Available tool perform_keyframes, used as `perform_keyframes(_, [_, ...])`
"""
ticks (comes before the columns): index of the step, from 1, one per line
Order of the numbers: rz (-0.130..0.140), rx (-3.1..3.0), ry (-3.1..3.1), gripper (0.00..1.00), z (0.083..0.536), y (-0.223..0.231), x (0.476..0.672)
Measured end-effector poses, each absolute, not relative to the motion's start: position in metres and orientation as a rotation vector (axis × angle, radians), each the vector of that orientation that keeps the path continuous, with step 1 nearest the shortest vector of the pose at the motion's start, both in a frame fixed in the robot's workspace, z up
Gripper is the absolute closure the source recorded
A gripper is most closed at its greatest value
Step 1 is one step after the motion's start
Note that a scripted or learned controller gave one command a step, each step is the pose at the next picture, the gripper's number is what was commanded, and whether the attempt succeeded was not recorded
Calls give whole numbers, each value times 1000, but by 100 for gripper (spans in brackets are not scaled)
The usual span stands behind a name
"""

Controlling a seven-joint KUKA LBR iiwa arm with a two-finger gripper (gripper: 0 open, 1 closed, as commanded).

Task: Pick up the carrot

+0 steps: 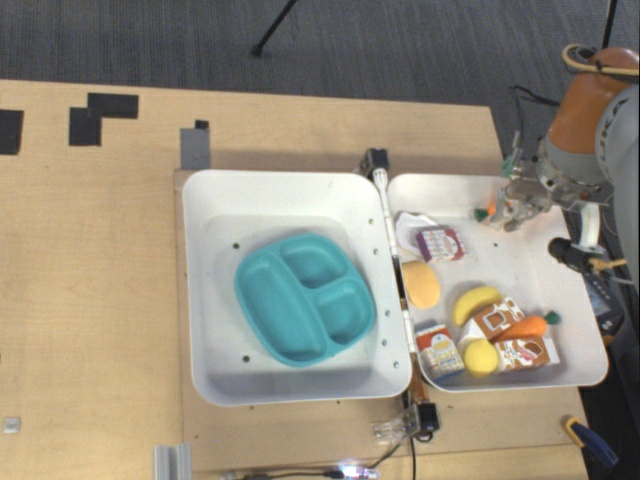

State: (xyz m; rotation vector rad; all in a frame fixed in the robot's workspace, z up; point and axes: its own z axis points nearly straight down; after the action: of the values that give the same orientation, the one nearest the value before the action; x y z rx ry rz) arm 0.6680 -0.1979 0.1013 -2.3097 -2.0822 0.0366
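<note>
The carrot lies in the right bin, near its front right corner, on a small carton, long axis roughly left-right. The fingers hover well behind it near the back wall; whether they are released or clenched, I cannot tell.

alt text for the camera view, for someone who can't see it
A gripper hovers over the right bin's far corner, away from the carrot lying among cartons and toy food near its front. The left bin holds a teal tray.
</note>
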Motion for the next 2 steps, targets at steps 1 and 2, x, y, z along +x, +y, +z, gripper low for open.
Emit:
perform_keyframes(1, [-3, -2049, -2388, 100, 87, -193, 551])
perform_keyframes(2, [-11, -1962, -2471, 100, 214, -153, 529])
